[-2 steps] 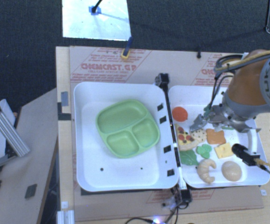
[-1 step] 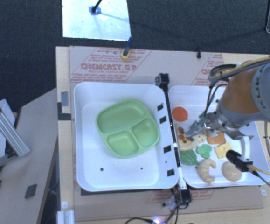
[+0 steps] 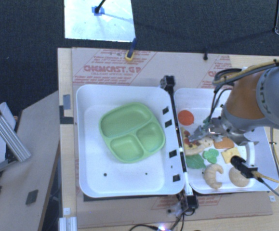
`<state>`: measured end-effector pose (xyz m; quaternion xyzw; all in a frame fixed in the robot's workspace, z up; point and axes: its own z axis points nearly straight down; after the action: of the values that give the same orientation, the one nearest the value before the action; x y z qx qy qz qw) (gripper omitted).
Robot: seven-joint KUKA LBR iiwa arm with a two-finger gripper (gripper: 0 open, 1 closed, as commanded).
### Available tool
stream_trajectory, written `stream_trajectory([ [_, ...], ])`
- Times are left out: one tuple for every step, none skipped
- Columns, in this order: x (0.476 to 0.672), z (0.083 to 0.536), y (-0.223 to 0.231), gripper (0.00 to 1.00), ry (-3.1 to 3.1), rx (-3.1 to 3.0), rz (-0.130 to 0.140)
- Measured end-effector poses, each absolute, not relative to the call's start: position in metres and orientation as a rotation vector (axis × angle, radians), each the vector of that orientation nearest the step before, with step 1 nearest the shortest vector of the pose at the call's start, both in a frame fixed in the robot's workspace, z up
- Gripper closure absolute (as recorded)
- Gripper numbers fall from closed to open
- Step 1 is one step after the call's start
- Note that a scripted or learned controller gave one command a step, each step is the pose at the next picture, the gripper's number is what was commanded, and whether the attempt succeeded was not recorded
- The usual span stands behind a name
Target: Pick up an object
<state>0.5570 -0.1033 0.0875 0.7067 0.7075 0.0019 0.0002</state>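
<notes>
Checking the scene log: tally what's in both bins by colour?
Green: 3, the divided tray in the left bin, two leafy pieces in the right
Red: 1, round slice
Orange/yellow: 2, wedges
Tan: 3, croissant, bun, flat piece
Total: 9; gripper may hide more.

The table (image 3: 67,177) carries a printed cardboard sheet (image 3: 112,69). On the sheet sit two shallow white bins side by side, the left bin (image 3: 88,172) and the right bin (image 3: 197,96), touching.
</notes>
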Motion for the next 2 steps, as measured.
stream_trajectory([
  [0.559, 0.1, -0.103, 1.0, 2.219, 2.216, 0.015],
  [0.567, 0.163, -0.102, 1.0, 2.222, 2.212, 0.007],
])
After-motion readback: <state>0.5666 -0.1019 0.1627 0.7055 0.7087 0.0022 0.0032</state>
